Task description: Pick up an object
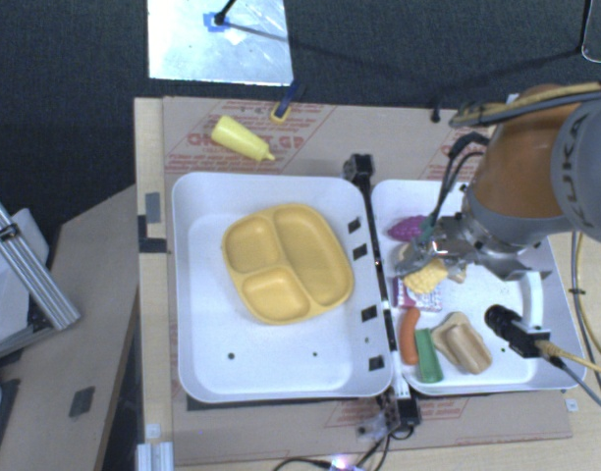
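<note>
Over the right bin (551, 386), the gripper (425, 253) hangs above a yellow corn-like toy (425, 279); whether it is spread or pinching cannot be told. A carrot (409, 334) lies at its six o'clock. Centring squarely before descending looks wise.

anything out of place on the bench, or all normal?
One stray: a yellow bottle-shaped toy lies on its side on the cardboard above the left bin, outside both bins. The yellow divided plate sits askew in that bin. The other small items are crowded in the right bin under the gripper.
</note>
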